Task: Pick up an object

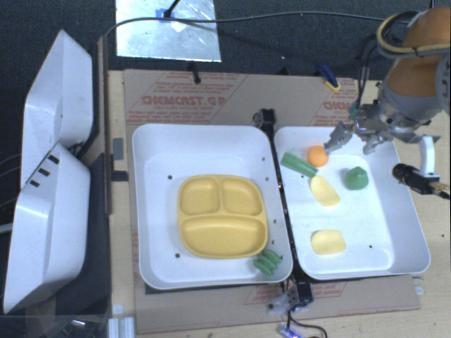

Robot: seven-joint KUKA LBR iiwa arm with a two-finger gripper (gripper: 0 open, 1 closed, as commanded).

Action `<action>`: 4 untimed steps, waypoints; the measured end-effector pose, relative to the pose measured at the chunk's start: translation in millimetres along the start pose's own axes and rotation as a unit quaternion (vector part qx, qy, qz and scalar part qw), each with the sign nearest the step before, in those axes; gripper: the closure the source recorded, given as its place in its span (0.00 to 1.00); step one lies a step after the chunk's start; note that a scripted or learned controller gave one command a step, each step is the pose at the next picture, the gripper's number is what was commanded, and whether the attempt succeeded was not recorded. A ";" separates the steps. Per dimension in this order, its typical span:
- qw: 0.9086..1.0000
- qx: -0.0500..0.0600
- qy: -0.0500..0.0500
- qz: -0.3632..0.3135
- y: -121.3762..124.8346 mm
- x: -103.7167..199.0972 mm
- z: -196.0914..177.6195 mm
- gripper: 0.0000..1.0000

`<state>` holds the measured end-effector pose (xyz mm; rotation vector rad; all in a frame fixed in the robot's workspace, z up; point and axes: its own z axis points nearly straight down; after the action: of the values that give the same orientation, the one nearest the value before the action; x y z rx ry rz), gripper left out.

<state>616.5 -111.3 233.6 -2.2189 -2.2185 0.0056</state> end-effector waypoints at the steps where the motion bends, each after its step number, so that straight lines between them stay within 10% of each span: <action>1: 1.000 -0.003 0.000 0.000 1.2 0.2 -3.4 0.00; 4: 1.000 -0.002 0.000 0.000 1.1 5.4 122.4 0.00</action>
<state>616.9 -105.8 111.1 -2.2199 -2.2206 0.0017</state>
